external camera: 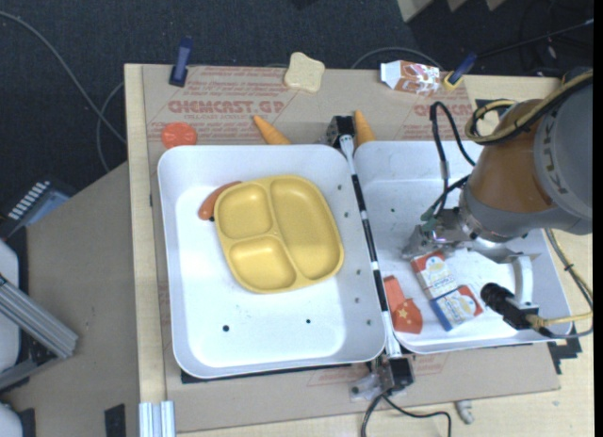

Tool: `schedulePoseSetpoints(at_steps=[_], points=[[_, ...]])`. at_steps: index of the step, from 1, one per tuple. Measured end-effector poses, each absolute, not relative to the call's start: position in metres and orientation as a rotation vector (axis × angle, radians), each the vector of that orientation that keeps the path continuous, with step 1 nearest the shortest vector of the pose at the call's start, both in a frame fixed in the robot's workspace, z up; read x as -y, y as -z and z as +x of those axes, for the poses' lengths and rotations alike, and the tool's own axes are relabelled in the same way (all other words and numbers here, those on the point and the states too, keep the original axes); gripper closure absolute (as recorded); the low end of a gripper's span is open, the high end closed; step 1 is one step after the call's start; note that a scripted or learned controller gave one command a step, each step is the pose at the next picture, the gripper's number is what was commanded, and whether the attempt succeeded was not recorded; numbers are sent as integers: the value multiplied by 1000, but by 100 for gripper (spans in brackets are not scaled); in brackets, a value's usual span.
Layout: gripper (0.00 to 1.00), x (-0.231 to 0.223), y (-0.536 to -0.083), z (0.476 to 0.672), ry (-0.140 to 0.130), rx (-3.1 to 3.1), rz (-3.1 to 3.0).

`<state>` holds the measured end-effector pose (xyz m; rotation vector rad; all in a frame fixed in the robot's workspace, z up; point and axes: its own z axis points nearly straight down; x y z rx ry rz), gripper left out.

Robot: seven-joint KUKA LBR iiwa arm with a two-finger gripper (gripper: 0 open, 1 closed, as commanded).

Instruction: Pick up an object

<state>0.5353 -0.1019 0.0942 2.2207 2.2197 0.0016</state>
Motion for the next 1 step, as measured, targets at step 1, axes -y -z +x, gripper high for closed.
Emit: schedulePoseSetpoints(at_steps=[1], points=[[100,40,-185,558,-3,-2222,2219]])
